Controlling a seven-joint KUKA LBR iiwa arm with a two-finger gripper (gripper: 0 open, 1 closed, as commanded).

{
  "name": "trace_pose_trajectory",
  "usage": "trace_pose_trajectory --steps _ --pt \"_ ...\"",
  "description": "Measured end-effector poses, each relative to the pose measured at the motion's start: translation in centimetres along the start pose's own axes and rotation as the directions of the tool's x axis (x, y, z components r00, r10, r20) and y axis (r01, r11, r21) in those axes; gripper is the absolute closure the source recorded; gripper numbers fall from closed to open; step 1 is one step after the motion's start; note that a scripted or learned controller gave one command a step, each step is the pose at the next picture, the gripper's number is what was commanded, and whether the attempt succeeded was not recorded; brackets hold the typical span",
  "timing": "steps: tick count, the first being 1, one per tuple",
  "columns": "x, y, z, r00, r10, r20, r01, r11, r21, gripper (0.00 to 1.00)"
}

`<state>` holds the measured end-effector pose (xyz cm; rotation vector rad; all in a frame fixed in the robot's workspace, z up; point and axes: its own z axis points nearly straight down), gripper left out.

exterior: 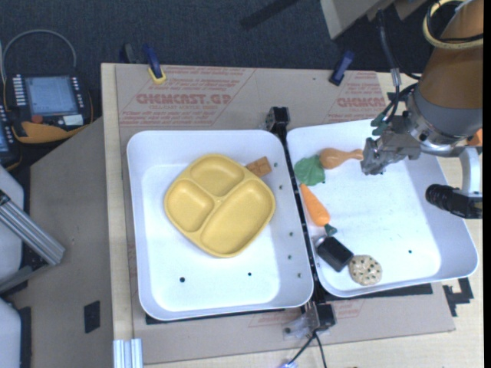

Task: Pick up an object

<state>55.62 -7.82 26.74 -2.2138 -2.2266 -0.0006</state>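
The gripper [374, 165], finger state indeterminable, hung just right of a smooth tan drumstick [340, 157], with a glossy tapered carrot [314, 204] lower left in the right bin [430, 271].

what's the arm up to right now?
It's on a pick attempt. The gripper hangs over the right bin, close to the tan drumstick-like toy; nothing shows between its fingers. Also in that bin: a green leaf piece, a carrot, a black block and a cookie. The left bin holds a yellow divided plate and a small brown block.
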Motion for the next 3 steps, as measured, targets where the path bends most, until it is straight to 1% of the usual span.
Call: trace_pose_trajectory --steps 1,2,3 --pt "5.0 -0.3 2.2 1.000 0.001 0.000 -0.001 1.000 0.002 1.00" --pt "11.0 -0.6 2.2 1.000 0.001 -0.002 -0.001 1.000 0.001 1.00" --pt "15.6 -0.5 4.4 1.000 0.001 0.000 -0.001 1.000 0.004 1.00"
